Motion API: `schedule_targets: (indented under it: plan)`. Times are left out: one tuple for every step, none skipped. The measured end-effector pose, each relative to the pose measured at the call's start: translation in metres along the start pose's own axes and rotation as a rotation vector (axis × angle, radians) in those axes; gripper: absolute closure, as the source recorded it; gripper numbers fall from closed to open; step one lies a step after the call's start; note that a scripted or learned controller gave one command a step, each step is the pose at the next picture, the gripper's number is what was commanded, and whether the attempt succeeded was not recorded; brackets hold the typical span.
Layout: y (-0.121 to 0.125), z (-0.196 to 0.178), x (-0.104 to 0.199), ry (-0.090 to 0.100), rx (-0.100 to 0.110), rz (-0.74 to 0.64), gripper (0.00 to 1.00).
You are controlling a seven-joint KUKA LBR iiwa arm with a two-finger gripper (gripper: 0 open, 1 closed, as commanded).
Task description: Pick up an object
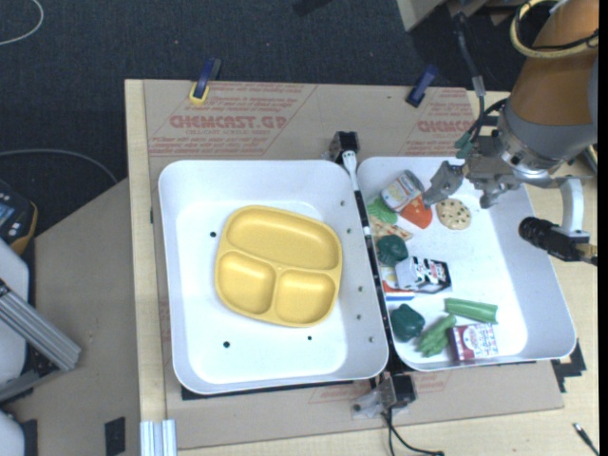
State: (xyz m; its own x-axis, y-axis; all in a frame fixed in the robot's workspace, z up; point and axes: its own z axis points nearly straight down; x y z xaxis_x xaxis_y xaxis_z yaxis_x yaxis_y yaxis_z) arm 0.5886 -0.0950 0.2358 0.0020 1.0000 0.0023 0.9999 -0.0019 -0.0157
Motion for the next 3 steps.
schedule_targets:
  plan:
    - [0.002,-0.008,0.000,-0.001,-0.014,-0.002,0.00]
    - [0.004,0.050,0.010,-0.001,-0.009,-0.003,0.00]
    - [0.000,0.097,0.003,-0.001,-0.008,0.000,0.00]
